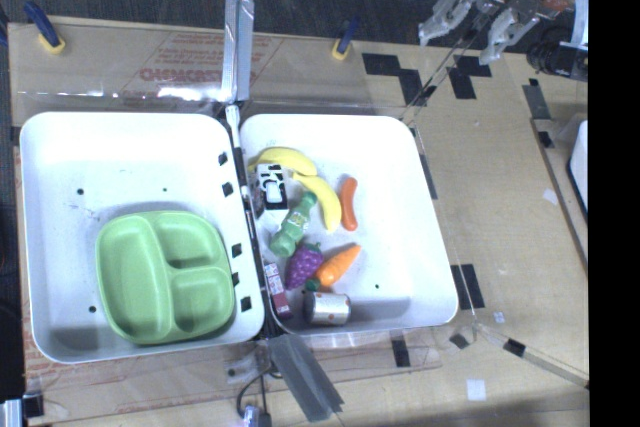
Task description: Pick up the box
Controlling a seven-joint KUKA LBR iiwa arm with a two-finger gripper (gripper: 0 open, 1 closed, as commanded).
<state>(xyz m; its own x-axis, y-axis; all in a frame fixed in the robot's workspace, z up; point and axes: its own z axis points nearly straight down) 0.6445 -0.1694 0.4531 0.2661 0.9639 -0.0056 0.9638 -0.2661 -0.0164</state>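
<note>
A green divided tray (165,273) is lying in the left bin (60,145), apart from the clutter. The box (271,187), small, black and white, is sitting in the right bin (400,215) against the divider, wedged beside a banana (296,170) and a green bottle (292,227) (crowded, likely awkward to grasp). The gripper (478,33) is hovering over the desk (500,215) at upper right, fingers spread wide, holding nothing.
</note>
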